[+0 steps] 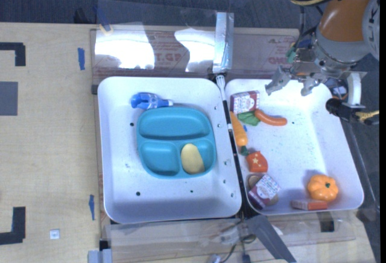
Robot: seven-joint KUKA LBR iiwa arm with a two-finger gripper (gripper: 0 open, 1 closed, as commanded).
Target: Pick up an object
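Grey claw (292, 84) spread wide, holding nothing, above right bin (335, 141) far rim; bare floor beneath, toys leftward.

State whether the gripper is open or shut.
Open. The gripper hangs above the far edge of the right bin, its two fingers spread apart with nothing between them.
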